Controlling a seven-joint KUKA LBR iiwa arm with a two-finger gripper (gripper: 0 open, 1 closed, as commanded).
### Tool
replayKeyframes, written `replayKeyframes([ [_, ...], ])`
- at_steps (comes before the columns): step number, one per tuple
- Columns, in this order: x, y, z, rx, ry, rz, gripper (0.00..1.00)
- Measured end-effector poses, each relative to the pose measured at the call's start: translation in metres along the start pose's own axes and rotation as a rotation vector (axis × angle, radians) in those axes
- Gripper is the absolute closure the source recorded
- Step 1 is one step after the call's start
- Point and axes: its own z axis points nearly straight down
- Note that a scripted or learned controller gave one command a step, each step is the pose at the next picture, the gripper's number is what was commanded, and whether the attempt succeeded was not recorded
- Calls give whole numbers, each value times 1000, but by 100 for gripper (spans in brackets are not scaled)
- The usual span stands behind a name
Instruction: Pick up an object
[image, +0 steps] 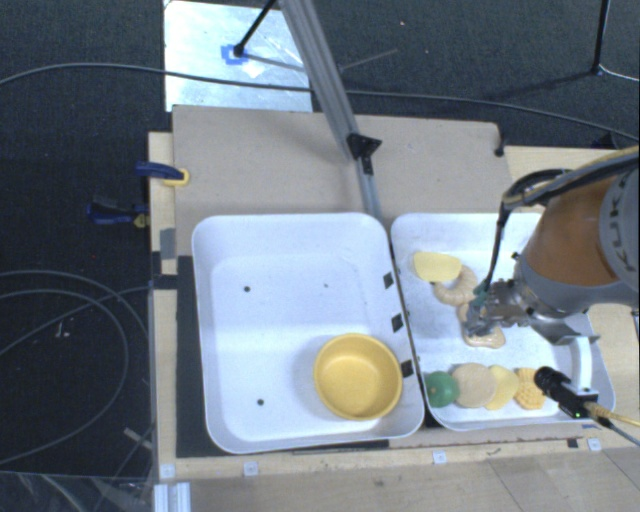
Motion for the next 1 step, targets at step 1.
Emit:
replayKeyframes([
  [1, 6, 7, -47, -1, 0, 0, 100],
])
